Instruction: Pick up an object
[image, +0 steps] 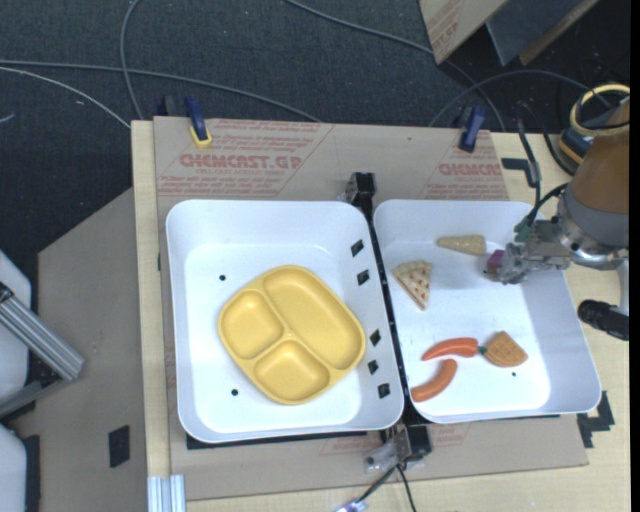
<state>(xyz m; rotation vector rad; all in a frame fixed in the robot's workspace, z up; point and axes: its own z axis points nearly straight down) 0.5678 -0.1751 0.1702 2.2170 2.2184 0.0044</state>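
The gripper (503, 266) hovers low at the right bin's (565, 395) far side, just right of a cone (461, 243); its grip I cannot tell. Next it needs to drop onto the cone.

You look down from one fixed camera above the bench (300, 150), tilted slightly from its near edge. It sits far enough back to take in both white bins (190, 300) whole, with dark floor beyond the far edge.
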